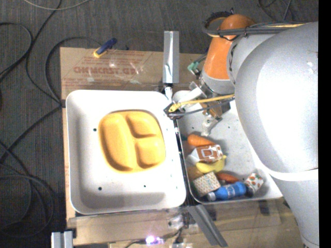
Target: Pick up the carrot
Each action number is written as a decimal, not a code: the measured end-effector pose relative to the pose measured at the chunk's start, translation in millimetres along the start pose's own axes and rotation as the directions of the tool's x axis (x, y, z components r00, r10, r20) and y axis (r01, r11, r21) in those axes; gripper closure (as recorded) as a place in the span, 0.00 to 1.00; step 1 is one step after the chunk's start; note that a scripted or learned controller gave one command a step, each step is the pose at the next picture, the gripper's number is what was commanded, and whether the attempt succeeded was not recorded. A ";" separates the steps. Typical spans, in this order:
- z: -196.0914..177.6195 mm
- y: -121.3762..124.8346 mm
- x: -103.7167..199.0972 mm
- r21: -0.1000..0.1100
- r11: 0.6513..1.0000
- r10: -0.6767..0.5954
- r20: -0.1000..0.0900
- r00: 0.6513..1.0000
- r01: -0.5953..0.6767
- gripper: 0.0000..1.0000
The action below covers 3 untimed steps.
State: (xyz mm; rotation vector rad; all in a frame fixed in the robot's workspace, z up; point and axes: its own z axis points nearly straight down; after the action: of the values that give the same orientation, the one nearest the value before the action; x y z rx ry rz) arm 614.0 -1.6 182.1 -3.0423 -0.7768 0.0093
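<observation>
Dark carpet surrounds the table, where the small orange carrot [199,140] lies in the right white bin [239,138] toward its far-left corner, long axis crosswise, just nearward of the gripper [211,119], whose grip state I cannot tell.

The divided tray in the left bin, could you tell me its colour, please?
Yellow-orange; the divided tray shows plainly in the camera view.

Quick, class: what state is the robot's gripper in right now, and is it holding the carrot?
Gripper: open or shut cannot be told; it hangs above the carrot in the right bin.
</observation>
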 end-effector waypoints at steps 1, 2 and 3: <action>0.1 -61.4 19.2 -0.001 1.000 -0.019 0.000 1.000 0.019 0.00; 27.4 -78.6 14.3 -0.022 1.000 0.007 -0.033 0.999 -0.007 0.00; 29.1 -81.8 11.2 -0.031 0.999 0.035 -0.044 0.998 -0.036 0.00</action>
State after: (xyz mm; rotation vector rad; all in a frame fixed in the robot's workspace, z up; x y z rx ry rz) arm 584.5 75.6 153.2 -3.0746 -0.7267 -0.0701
